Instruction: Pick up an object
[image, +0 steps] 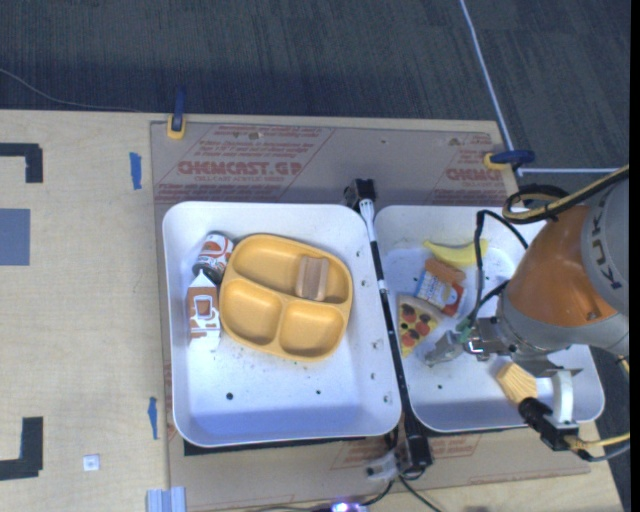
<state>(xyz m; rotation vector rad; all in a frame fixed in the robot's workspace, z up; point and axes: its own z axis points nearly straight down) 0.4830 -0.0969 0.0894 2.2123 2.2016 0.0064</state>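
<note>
camera view looks down on the gripper (447, 347) low in the right bin (590, 405), its tip just beside a flat pizza-slice toy (416, 322) near the bin's left wall; whether it is clenched or released i cannot tell. this looks like the reach-in step, nothing lifted yet. next it would need a firm closing on something, then a clean rise. the slice is thin, orange with dark dots, lying flat, so probably awkward to pinch. a yellow banana (453, 252) and a small packet (440, 285) lie just behind.
</note>
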